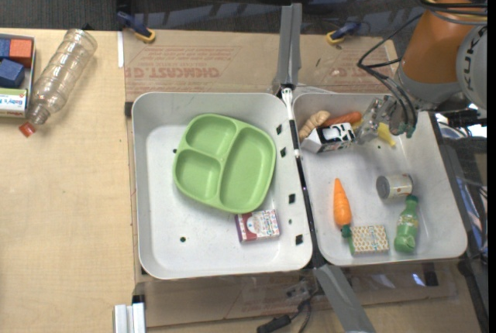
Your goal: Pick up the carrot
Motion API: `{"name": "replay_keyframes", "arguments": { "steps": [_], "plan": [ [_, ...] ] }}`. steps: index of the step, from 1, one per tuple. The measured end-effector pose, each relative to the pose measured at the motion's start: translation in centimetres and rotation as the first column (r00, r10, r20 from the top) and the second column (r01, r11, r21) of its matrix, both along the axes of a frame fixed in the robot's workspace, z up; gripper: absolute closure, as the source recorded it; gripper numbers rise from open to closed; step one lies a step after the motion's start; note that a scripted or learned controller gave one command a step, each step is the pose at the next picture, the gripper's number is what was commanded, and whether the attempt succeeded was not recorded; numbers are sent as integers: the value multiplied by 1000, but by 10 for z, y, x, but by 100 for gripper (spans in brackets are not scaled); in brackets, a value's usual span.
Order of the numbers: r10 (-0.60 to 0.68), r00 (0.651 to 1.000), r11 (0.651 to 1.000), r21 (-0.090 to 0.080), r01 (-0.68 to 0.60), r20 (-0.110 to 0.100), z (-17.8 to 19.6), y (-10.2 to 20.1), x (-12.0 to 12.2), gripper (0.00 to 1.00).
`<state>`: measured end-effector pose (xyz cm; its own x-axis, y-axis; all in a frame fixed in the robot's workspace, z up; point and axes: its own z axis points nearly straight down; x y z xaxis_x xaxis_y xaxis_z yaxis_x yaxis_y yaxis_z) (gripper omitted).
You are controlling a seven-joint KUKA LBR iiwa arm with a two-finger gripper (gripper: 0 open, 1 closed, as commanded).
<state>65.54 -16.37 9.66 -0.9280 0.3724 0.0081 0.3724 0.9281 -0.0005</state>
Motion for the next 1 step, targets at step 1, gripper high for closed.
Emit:
{"name": "replay_keyframes", "arguments": {
  "steps": [1],
  "plan": [
    [-140,990,990,-3,140,8,131,-5,-81,100]
  ]
}}
